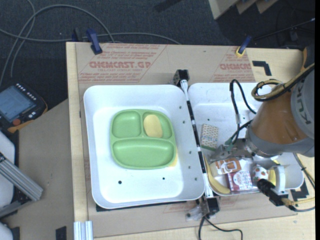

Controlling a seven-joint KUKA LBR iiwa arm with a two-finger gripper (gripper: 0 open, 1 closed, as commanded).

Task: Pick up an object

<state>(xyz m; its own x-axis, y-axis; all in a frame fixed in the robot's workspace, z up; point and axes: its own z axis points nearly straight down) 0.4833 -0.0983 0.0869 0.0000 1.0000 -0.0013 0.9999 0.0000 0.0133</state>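
Note:
My gripper [226, 153] hangs low in the right bin [215, 96], at the end of the grey arm with its orange band [272, 121]. It sits just above a red and white packet [236, 175] near the bin's front. A curved yellow piece [215, 182] lies along the packet's left side. A small checked sachet [209, 134] rests just left of and behind the gripper. To the right of the packet lies a white object with red spots [260, 173]. The arm hides much of the right bin's far side.
The left bin [100, 134] holds a green divided plate [142, 151] with a pale yellow oval item [153, 126] in its upper right compartment. A black divider rail [192, 129] runs between the bins. Cables [267, 88] loop over the arm.

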